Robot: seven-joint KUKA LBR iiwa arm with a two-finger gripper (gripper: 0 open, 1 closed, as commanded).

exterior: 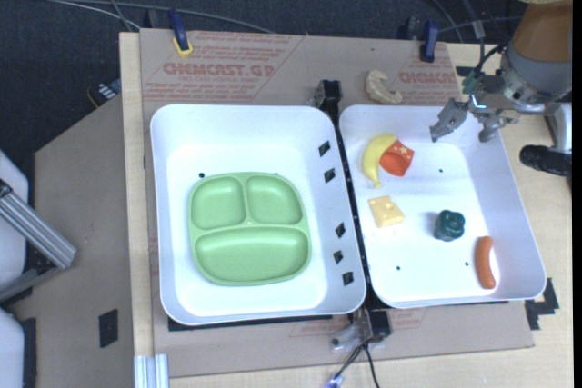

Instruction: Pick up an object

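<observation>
In the right bin lie a yellow banana touching a red-orange piece, a yellow cheese wedge, a dark green broccoli-like piece and an orange sausage near the right wall. My gripper hovers over the bin's far right corner, its two grey fingers spread apart with nothing between them. It stands to the upper right of the banana and well away from the other pieces.
The left bin holds a green divided plate. A beige lump lies on the cardboard behind the bins. Blue clamps grip the board's far edge. Black clips sit along the seam between the bins.
</observation>
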